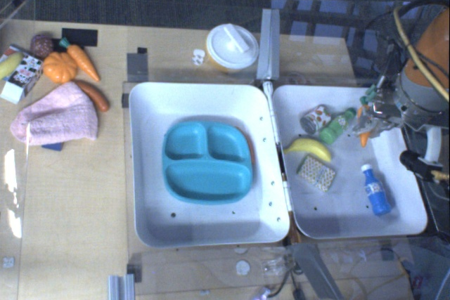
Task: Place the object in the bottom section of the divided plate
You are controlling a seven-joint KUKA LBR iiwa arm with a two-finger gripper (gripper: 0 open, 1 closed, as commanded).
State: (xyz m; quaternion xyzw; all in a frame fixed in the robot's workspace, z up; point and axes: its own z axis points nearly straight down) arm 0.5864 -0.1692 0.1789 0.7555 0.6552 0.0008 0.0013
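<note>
Camera view. The desk (77,207) is pale wood; behind its far edge runs dark grey floor covering. Two shallow white bins sit side by side on it: the left bin (151,221) and the right bin (408,221), touching along a metal rail.

Left bin: one blue divided plate (208,161), lying flat near the middle, with two small sections at the far side and one long bottom section nearest the camera. All three sections are bare.

Right bin: five loose items counted. One banana (309,147) lies near the left wall; one speckled sponge block (316,173) just beside it on the near side; one small can (316,118) and one green bottle (337,125) lie close together toward the far side; one blue bottle (377,190) lies apart near the right wall.

The hand (371,121) hangs over the far right part of the right bin, with a small orange piece (363,139) just below it. Whether the hand is released or clenched cannot be told, nor whether it touches the orange piece.

Outside the bins: one white lidded bowl (232,47) at the far edge; at the left, one pink cloth (56,117), one small pumpkin (59,67), one carrot (86,61) and one sausage-shaped item (95,95), grouped closely.
</note>
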